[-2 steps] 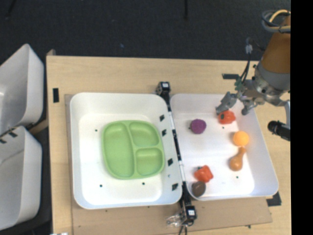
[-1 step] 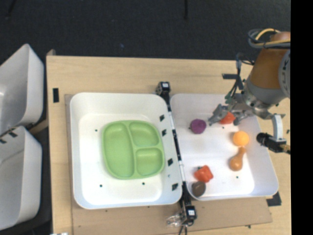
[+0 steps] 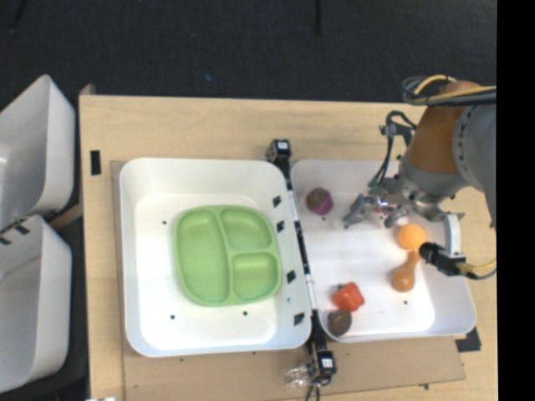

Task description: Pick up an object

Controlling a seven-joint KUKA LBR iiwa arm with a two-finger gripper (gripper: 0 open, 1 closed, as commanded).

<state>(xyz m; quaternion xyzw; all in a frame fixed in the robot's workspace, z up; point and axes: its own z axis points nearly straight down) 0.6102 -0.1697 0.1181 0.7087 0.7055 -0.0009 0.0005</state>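
Eyeing the right-hand white bin for a pick: nearest candidate looks to be the small dark-purple rounded object, upper left of that bin, sitting apart from the gripper, which hangs centre-right of frame just to the object's right. I'd judge it light and rigid, maybe a bit slick and prone to roll, so I'd take it across its widest part with the fingers straddling it. Other options: the orange peanut-shaped toy with a round head and narrow neck further right, probably light plastic, best pinched at the neck; the small red blocky object and the brownish lump near the bin's lower left corner, both close to the wall, so awkward. Claw state: I see grey fingers splayed toward the lower left, but I cannot tell how far apart they are. Nothing visibly between them; I can't confirm contact with anything. Left bin holds a light-green divided plastic plate.
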